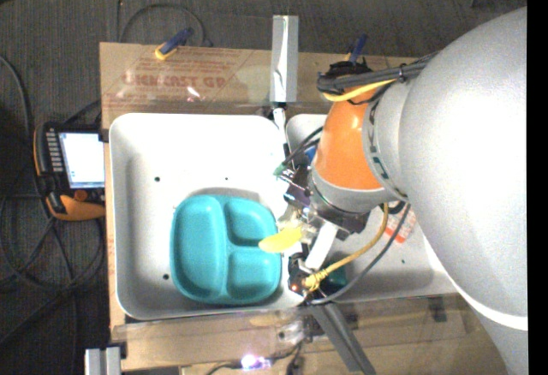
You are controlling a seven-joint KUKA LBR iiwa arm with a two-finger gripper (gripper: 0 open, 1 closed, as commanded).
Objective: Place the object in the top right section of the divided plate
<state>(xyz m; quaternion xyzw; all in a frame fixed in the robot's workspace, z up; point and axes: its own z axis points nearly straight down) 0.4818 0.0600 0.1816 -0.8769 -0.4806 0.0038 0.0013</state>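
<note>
A teal divided plate (224, 249) is seen lying in the left white bin (137, 168), toward that bin's near right corner. The hand (301, 238) is held over the plate's right edge, close to the wall shared with the right bin (402, 275). A yellow object (282, 238) is seen at the hand's tip, overlapping the right rim of the plate beside its upper right section; it appears to be pinched between the fingers, though the grip itself is partly hidden by the wrist.

The object is judged to sit at the rim rather than over the section's floor. If it were let go here, it could be tipped onto the rim and slide into the bin, or into the lower right section. The plate could also be nudged by the hand.
</note>
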